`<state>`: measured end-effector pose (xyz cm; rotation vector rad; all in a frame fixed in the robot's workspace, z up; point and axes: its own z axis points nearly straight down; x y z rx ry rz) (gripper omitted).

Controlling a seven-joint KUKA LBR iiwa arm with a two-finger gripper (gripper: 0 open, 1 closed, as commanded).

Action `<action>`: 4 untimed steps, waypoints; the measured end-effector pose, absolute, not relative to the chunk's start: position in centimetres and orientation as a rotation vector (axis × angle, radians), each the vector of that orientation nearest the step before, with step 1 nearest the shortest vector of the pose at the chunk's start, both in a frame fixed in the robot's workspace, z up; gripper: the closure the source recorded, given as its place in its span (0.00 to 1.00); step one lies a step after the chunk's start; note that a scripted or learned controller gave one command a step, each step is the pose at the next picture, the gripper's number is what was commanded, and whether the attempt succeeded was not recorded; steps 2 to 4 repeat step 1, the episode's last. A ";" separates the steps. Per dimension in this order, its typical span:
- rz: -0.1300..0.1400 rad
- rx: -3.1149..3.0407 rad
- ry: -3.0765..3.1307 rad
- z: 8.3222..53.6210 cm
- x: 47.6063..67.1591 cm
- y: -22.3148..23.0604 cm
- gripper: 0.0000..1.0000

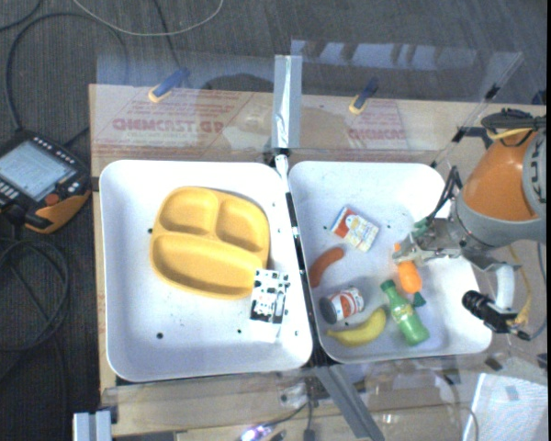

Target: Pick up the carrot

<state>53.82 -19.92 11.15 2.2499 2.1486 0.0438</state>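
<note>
Dark carpet with loose cables surrounds a bench [119, 118] carrying two shallow white bins side by side. Reaching in from the right, the grey arm [500, 191] with its orange band hangs over the right bin [386, 177], its gripper [421, 246] low at the bin's right side. How far the gripper is spread cannot be told at this angle. Touching or just beneath the gripper tip lies the carrot [409, 277], resting on the bin floor. Just below the carrot sits a green bottle [405, 315]. Left of it are a banana [360, 329] and a small can [342, 305]. A sausage [326, 265] and a small carton [355, 229] lie farther left of the gripper. Well apart, the left bin [129, 338] holds a yellow divided tray [209, 240] and a small black-and-white box [270, 297].
</note>
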 end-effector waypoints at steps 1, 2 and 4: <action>0.002 1.931 2.477 18.4 57.0 -14.6 1.00; 0.002 1.931 2.477 18.4 57.0 -14.6 1.00; 0.002 1.931 2.477 18.4 57.0 -14.6 1.00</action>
